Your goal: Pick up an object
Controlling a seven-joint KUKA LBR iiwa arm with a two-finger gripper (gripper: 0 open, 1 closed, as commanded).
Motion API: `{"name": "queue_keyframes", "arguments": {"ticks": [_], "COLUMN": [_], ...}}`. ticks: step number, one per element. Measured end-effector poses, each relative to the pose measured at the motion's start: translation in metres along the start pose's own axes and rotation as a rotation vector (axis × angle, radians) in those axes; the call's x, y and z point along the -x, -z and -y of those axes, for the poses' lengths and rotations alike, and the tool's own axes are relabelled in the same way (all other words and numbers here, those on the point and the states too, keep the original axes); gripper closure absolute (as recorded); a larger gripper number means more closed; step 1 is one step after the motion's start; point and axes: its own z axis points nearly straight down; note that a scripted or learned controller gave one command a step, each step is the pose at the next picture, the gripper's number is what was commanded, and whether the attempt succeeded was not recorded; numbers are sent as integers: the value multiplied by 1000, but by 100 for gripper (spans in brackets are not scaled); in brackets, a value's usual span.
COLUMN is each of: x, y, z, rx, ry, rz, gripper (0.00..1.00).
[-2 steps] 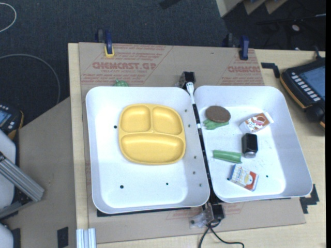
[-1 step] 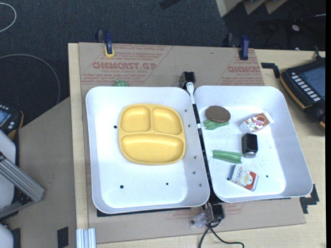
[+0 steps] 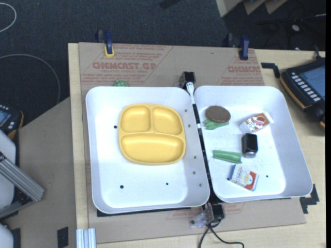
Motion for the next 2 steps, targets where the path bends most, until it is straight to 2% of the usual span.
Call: {"name": "queue_keyframes", "arguments": {"ticks": [1,2], "x": [-29,-33], "y": [-1,-121], "z": [-21,2], "rx": [4,-12], "ry": [2,-4], "rz": [2,-2], "gripper": [100,100]}}
